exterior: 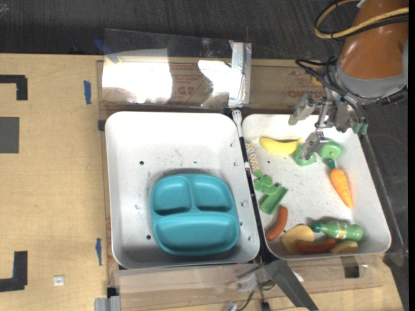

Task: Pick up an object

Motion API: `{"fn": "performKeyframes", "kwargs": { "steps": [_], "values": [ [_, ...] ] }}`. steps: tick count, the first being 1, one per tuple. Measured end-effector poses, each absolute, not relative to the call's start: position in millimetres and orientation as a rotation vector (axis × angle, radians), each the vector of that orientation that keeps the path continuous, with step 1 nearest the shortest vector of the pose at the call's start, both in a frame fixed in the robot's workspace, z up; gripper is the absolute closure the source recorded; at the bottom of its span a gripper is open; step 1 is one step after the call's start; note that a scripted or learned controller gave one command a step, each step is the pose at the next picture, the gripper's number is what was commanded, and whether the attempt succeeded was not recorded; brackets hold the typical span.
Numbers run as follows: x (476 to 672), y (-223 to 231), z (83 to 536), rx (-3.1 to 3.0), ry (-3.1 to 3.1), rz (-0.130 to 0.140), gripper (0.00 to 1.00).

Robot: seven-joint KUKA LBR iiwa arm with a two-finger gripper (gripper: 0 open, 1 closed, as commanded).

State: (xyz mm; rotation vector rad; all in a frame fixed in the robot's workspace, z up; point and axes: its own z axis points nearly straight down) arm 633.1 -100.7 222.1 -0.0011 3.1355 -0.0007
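Two shallow white plastic bins side by side on tan cardboard-covered surface point(45, 193). Left bin point(123, 141): teal three-compartment plastic tray point(193, 213), set toward 6 o'clock. Right bin point(373, 193): yellow toy banana point(279, 146) at 11 o'clock; light green round toy piece point(321, 153) just right of banana, near 12 o'clock; orange toy carrot point(341, 185) at 3 o'clock; dark green ridged toy pieces point(269, 193) at 9 o'clock against left wall; red toy sausage point(277, 222) at 7 o'clock; green toy bottle point(337, 229) lying flat at 5 o'clock, touching tan and red toy food point(311, 240) along 6 o'clock edge. Grey two-finger gripper point(313, 146) over 12 o'clock area, directly above light green piece, touching or just beside. Finger state: cannot tell. Nothing seen held.
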Motion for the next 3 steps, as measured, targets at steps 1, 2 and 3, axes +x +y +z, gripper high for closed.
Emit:
{"fn": "performKeyframes", "kwargs": {
  "steps": [1,2,3],
  "values": [
    [652.7,-110,93,0.054,3.128,-0.001,0.0],
    [628.4,-102,89,0.152,3.129,0.001,0.0],
    [626.1,-111,89,0.181,3.128,0.002,0.0]
  ]
}}
